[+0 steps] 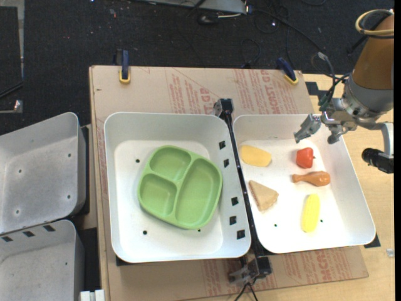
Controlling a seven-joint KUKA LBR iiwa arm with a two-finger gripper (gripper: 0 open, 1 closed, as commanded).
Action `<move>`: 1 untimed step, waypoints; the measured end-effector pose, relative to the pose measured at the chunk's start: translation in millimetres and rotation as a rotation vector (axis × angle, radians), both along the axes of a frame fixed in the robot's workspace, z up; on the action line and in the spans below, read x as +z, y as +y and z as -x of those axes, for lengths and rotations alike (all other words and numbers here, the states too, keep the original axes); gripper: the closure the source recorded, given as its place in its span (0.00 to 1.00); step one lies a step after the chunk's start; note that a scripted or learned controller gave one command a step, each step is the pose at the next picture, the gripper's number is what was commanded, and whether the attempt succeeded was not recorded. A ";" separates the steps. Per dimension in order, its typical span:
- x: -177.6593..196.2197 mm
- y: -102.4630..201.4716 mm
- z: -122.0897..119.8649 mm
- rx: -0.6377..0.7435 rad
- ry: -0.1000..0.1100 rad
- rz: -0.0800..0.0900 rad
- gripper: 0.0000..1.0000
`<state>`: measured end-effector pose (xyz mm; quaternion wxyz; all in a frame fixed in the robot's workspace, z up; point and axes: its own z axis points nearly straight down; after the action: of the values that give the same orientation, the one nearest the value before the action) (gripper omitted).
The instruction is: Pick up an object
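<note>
A green divided plate [180,186] lay in the left bin [119,168]. The right bin [351,227] held a yellow wedge [255,156], a tan slice [264,196], a red tomato [305,157], a drumstick [311,179] and a yellow corn cob [309,213]. The gripper [321,130] hung over the far edge, fingers spread, holding nothing.

1. In the right white bin [351,168] we see five loose toy foods.
2. A pale yellow rounded plastic piece [255,156] lies flat near the bin's left wall.
3. Below it sits a tan wedge-shaped plastic slice [264,196].
4. A small red plastic tomato-like piece [305,157] stands just above an orange-brown plastic drumstick [311,179], which lies on its side.
5. A bright yellow oblong plastic piece [309,212] lies lengthwise nearest the front.
6. We see a green three-compartment plastic plate [180,186] tilted askew in the left white bin [119,137].
</note>
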<state>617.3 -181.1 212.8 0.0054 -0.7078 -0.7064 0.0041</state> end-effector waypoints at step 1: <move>8.7 0.6 -3.0 0.003 -0.014 0.003 0.00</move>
<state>620.3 -180.5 221.5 -0.0004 -0.7068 -0.7074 0.0002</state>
